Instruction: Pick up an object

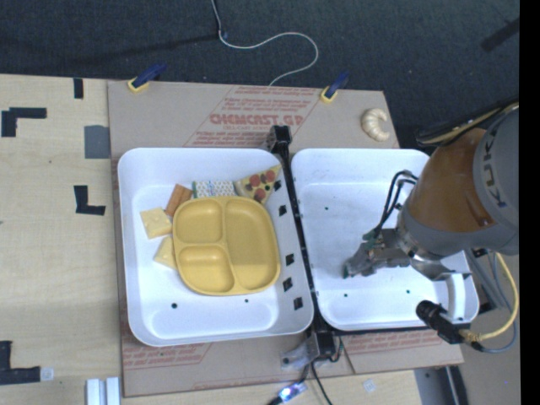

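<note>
gripper low in right bin, yellow plate left

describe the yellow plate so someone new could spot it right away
Look in the left white bin. The yellow divided plate lies near its middle, overlapping small flat pieces at its upper-left edge. It is the biggest item there, with three compartments.

We were in a robotics lab: a clamped cardboard sheet, taped floor marks, trailing cable.
</note>
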You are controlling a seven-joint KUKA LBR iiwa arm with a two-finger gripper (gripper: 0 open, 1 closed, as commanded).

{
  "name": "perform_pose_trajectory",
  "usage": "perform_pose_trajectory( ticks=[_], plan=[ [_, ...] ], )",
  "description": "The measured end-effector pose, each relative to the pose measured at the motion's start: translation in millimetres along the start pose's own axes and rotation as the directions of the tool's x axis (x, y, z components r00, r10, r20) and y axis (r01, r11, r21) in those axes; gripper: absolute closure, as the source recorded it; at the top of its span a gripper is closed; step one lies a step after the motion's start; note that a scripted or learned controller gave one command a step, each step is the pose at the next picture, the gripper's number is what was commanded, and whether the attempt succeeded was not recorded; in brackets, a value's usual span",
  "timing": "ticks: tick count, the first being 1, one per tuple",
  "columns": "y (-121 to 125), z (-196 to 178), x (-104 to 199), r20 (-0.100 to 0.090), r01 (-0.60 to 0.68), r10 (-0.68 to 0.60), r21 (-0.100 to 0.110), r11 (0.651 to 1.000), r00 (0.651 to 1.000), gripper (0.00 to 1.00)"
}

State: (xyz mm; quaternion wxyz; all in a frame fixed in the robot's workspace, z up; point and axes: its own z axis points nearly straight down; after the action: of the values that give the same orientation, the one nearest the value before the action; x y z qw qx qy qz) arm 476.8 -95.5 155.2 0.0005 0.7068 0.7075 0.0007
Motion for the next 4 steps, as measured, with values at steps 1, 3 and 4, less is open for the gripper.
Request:
perform_pose_trajectory(
  ticks=[1, 3, 4],
  plan=[
    [-2, -57, -9, 0.001, 0.0, 0.0, -0.001, 1.0, 1.0, 1.0],
    [-1, -67, 46, -0.002, 0.006, -0.006, 0.005, 1.0, 1.0, 1.0],
    [20, -74, 93, -0.001, 0.007, -0.007, 0.003, 1.0, 1.0, 1.0]
  ],
)
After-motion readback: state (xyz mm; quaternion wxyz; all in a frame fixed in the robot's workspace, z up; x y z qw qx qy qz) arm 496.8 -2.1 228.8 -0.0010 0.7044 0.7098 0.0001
